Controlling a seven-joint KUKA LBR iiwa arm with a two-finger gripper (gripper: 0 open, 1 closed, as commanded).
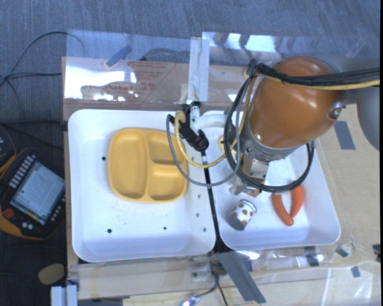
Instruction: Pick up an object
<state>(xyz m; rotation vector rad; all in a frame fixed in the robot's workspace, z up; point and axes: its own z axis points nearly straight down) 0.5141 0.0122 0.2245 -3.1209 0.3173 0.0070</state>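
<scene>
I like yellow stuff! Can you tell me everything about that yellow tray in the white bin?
The yellow tray is a shallow dish with rounded corners that looks like smooth plastic. Raised ridges split it into three compartments: one long one on the left and two smaller ones on the right. It lies flat, right way up, on the floor of the left white bin.

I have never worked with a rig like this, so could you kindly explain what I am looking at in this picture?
One camera looks down at a slant on a bench with two shallow white bins. The left bin holds a yellow divided tray. The right bin holds a small spotted cup lying on its side and an orange carrot-like toy. The big orange and grey shape is the robot arm, reaching in from the right above the right bin, with cables looped around it. Its jaws are hidden beneath the wrist, so any hold is unclear.
</scene>
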